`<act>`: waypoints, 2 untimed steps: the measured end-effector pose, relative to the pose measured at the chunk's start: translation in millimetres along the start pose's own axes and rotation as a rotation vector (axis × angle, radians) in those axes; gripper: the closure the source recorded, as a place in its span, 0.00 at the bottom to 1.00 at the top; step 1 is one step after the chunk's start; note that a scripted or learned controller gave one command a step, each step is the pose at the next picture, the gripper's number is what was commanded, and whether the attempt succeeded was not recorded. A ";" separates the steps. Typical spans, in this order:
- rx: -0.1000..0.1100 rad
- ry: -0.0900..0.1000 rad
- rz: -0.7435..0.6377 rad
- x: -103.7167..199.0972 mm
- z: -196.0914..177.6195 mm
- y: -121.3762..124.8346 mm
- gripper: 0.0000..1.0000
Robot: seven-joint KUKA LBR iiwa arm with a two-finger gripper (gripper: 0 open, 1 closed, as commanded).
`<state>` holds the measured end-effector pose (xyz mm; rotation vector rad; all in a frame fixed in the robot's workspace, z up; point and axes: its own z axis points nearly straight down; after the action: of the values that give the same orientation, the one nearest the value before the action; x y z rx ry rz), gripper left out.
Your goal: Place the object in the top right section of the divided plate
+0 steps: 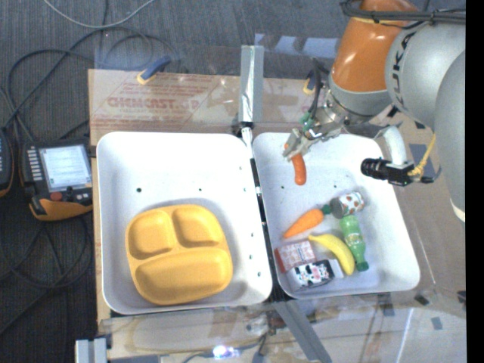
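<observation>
The sausage (300, 169), a small orange-red one, hangs upright in the upper part of the right bin (393, 225), its top end pinched between the tips of the claw (296, 148), which is clenched on it and lifted clear of the bin floor, to judge by the faint shadow beneath. The grip looks thin: only the very top of the sausage is caught, so a quick swing toward the left of the frame could shake it loose or let it twist and drop short. The route also crosses the raised wall where the two bins meet at the centre of the frame, and a low carry could knock the dangling end against it. The target is small, too; the yellow divided plate (180, 253) lies in the lower part of the left bin (121, 165), turned somewhat askew, and its top right section is a modest pocket beside a ridge, so a release slightly off could land the sausage in the neighbouring section or let it roll onto the bin floor. Toward the lower right of the frame lie a carrot (305, 221), a banana (338, 251), a green bottle (353, 242) and small packets (304, 263), well apart from the claw. The fingers themselves are hard to read, blurred against cables and the bulky orange and grey arm (378, 44), whose upper parts run off the right edge.
</observation>
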<state>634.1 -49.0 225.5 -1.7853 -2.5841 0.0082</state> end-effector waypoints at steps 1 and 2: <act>0.000 0.005 -0.114 89.3 44.7 -6.7 1.00; -0.001 0.003 -0.210 139.0 44.0 1.2 1.00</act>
<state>585.9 81.3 181.1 -1.5027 -2.7551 0.0048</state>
